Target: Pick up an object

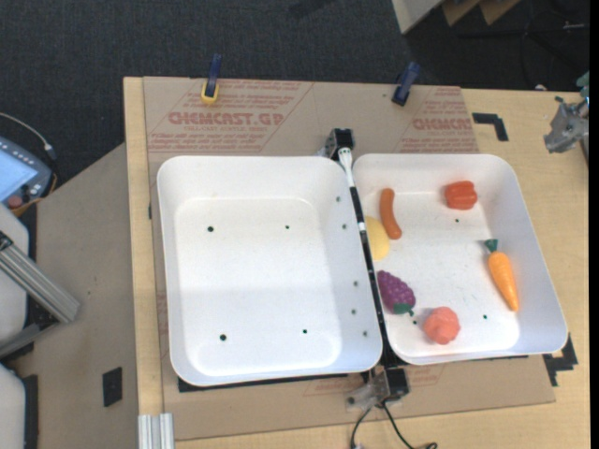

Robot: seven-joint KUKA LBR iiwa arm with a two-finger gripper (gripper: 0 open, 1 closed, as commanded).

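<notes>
Nothing is lifted yet: the whole pick is judged still to be done. On the worktop, "CHEMCAST G.P" is read in red print. The left bin sits beside the right bin, where carrot, sausage, grapes and tomato lie. The gripper is glimpsed at the right edge, well apart; its state cannot be told.

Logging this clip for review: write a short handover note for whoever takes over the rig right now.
Gripper: parked off the bench at the right edge, carrying nothing visible; finger state unclear.
Right bin holds all the toy food: red pepper, carrot, sausage, yellow lemon, purple grapes, red strawberry.
Left bin: no toys in it.
Done: nothing picked yet.
Left: choose one object, descend, grasp, lift.
</notes>
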